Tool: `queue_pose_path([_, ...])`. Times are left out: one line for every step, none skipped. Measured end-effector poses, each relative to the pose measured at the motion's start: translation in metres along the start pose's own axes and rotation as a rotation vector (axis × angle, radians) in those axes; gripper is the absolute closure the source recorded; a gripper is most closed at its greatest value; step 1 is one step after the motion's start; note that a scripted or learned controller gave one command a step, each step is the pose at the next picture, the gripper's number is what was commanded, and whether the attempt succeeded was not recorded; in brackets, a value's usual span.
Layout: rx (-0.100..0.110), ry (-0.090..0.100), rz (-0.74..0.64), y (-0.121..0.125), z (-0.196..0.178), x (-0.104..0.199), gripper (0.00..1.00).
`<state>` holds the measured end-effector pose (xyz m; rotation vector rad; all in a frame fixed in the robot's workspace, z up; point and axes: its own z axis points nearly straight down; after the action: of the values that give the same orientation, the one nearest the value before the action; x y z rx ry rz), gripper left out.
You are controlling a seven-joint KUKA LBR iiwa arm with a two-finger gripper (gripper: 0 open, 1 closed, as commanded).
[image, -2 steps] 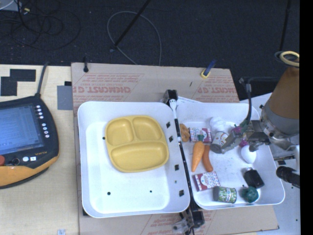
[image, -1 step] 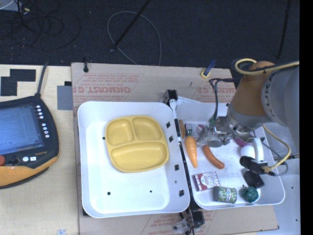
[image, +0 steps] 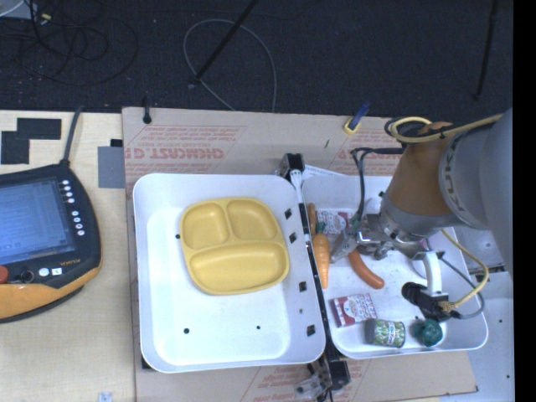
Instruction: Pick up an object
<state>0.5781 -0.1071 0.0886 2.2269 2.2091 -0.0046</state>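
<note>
- Pincer (image: 352, 243) hangs low in the right bin (image: 477, 329), beside the hot dog (image: 366, 269); its grip apparently can't be told.
- Nothing visibly lifted; picking remains.

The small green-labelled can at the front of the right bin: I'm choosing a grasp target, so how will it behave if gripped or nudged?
The can lies on its side, so a nudge would probably roll it toward the red packet or the dark green ball. It looks rigid, likely holding shape under the fingers. Its curved wall may slip unless squeezed squarely.
</note>
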Motion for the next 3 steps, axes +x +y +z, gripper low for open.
queue_pose_path([0.005, 0.007, 0.005, 0.000, -0.008, 0.001, 1.00])
queue_pose_path([0.005, 0.007, -0.010, -0.007, -0.099, 0.099, 1.00])
queue_pose_path([0.008, 0.006, -0.009, -0.022, -0.098, 0.126, 1.00])
